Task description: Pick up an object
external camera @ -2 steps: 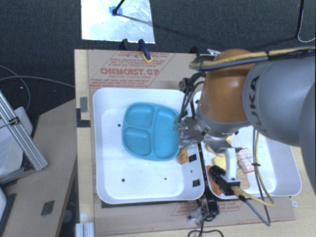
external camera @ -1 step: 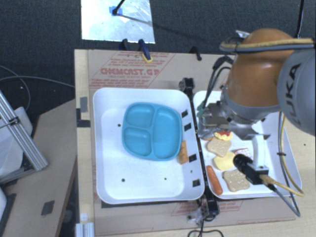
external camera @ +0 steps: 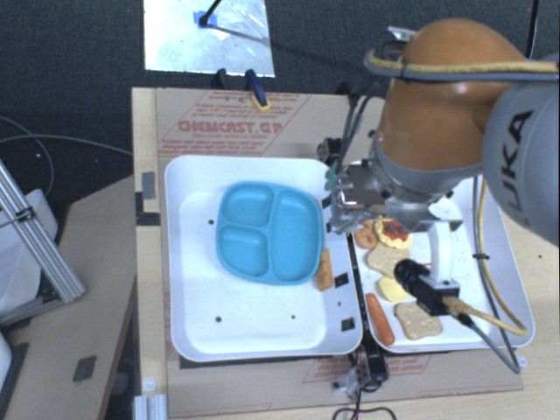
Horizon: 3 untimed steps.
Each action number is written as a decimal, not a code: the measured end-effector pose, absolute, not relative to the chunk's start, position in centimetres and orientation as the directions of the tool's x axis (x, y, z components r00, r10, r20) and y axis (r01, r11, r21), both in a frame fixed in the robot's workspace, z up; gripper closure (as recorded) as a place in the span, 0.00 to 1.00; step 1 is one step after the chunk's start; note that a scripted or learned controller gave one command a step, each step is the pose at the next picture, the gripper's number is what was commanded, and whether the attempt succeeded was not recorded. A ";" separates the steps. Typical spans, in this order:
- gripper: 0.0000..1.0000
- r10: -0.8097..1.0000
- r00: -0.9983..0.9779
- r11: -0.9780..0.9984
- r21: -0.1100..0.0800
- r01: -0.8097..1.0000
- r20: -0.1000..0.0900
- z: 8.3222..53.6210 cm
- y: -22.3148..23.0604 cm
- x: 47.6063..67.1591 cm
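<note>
The big grey arm (external camera: 455, 121) with its orange band reaches in from the right and hangs over the near-left part of the right bin (external camera: 512, 278), and its bulk covers much of that bin's far side. Left of it sits the left bin (external camera: 188, 261), a shallow white tray, and in it lies a blue divided plate (external camera: 269, 232) with three compartments, set toward the bin's right half. Under the wrist, the gripper (external camera: 350, 201) hangs right at the seam between the two bins; its tip is lost among dark metal parts, so whether it is released or clenched I cannot tell. Down in the right bin there's a cluster of toy food: a slice of toast (external camera: 418, 321) near the front edge, a sausage (external camera: 379, 317) lying beside the bin's left wall, a yellow cheese piece (external camera: 395, 289) just above the toast, and a small red-topped piece (external camera: 393, 231) close under the wrist. A brown bread stick (external camera: 325, 269) rests in the left bin against the plate's right rim.
</note>
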<state>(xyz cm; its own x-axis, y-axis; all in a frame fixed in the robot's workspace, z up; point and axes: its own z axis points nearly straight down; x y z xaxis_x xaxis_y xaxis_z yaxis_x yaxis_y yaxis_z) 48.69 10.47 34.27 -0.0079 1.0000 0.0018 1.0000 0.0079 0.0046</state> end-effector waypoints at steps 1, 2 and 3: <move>1.00 1.000 0.003 -0.003 0.001 1.000 -0.001 32.2 6.0 48.7; 1.00 1.000 -0.005 0.005 -0.003 1.000 -0.001 25.5 8.1 52.5; 1.00 1.000 -0.010 0.010 0.001 1.000 0.003 28.1 13.6 48.5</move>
<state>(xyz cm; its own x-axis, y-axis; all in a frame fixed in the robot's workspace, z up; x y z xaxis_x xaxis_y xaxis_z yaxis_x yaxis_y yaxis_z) 48.50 13.56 28.10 -0.0104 0.9999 0.0032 0.9999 0.0104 0.0010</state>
